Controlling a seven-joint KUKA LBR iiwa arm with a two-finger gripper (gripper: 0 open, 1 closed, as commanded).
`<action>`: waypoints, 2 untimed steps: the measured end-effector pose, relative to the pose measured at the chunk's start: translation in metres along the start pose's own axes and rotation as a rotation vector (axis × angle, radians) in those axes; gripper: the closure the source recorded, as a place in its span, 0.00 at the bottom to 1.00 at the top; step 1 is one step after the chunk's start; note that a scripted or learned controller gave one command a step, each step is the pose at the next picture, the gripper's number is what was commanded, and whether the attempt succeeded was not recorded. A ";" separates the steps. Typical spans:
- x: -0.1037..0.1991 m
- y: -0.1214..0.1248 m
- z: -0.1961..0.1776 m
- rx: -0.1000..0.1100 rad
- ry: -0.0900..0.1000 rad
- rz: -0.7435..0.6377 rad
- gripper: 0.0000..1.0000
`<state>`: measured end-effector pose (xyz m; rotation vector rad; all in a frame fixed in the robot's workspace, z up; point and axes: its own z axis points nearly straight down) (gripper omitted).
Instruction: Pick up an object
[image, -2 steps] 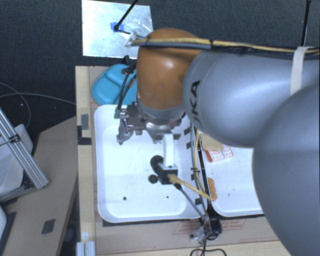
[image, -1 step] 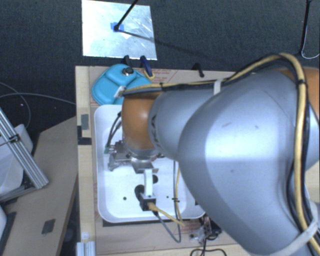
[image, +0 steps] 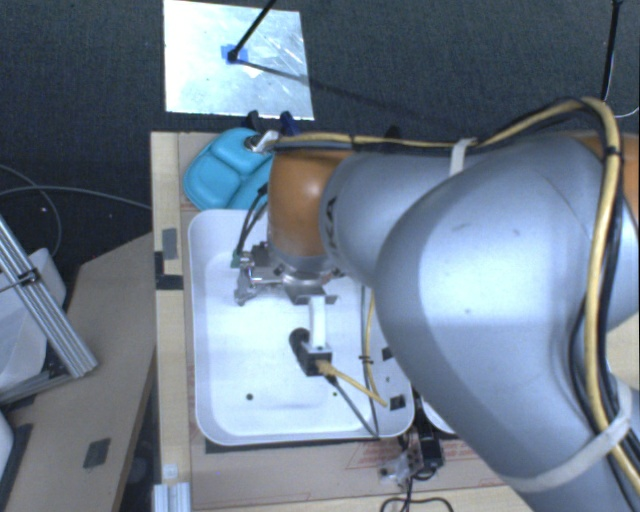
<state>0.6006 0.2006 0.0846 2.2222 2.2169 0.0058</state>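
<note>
— What is way over on the left?
— A metal frame (image: 45, 320). It leans across a tan table top (image: 110, 380). A small grey patch (image: 96, 453) lies on that top, near the front.
— And up at the back?
— A shiny sheet (image: 235, 60) lies flat on the dark floor (image: 80, 100).
— Where is the thing to pick up?
— The blue thing (image: 225, 172) is at the far left corner of the white bin (image: 215, 330). It has a pale cap on its right side. I cannot tell if it lies in the bin or just behind the rim.
— Where is the claw?
— The claw (image: 284, 285) hangs over the middle of the bin. It is near the blue thing but apart from it. I cannot tell if it is wide or narrow, because the wrist covers it from above.
— What gets in the way?
— The big grey arm (image: 480, 300). It comes in from the right and hides the right part of the bench. Its orange band (image: 298, 200) is just above the claw and stands in front of the blue thing's right edge.
— Anything else in the bin?
— Two tiny dark dots (image: 250, 397) on its floor, near the front.
</note>
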 end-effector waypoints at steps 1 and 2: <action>0.036 0.071 -0.001 -0.006 0.003 -0.008 0.00; 0.035 0.069 -0.012 -0.001 0.002 -0.007 1.00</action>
